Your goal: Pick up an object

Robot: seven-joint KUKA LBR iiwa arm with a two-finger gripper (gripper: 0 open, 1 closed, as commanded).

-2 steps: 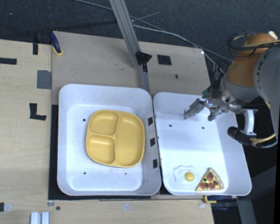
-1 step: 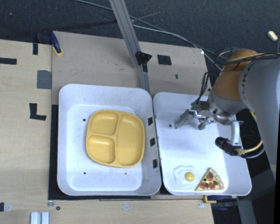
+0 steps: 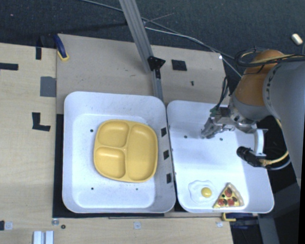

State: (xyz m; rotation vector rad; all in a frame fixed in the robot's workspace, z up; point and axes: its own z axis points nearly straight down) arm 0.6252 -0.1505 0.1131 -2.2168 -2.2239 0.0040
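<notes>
Camera view has my jaws (image 3: pixel 209 131) low at the right bin's (image 3: pixel 183 162) far end, whether spread or closed I cannot tell, nothing between them, the fried egg (image 3: pixel 202 190) and pizza slice (image 3: pixel 229 196) well nearer the front edge.

Both bins (image 3: pixel 79 140) look like smooth white plastic with a slight sheen. The yellow tray (image 3: pixel 126 150), left of centre, is matt plastic, softly moulded. At lower right, the egg (image 3: pixel 201 191) looks glossy and the pizza slice (image 3: pixel 229 197) duller, both toy-like plastic. The bench (image 3: pixel 11 151) is pale, matt wood. The pole (image 3: pixel 139 35) at top looks like brushed metal.
</notes>
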